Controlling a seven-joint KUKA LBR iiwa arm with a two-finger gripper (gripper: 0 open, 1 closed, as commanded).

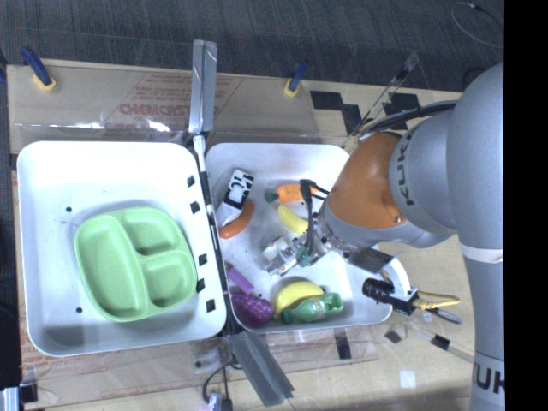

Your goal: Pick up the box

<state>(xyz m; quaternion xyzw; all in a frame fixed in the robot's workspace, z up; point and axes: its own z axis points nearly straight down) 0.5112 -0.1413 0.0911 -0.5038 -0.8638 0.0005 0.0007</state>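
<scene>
The box (239,188) is small, black and white, and lies in the upper left part of the right bin (257,157), close to the divider. My gripper (285,254) is low in the middle of that bin, to the lower right of the box and well apart from it. It hangs over bare bin floor between a yellow banana (292,219) and a yellow lemon (296,294). I see nothing held in it. The arm's orange band (368,191) covers the bin's right side.
Around the gripper lie a reddish sausage (236,221), an orange carrot (289,193), a purple eggplant (247,301) and a green vegetable (315,308). The left bin (43,178) holds a green divided plate (135,261).
</scene>
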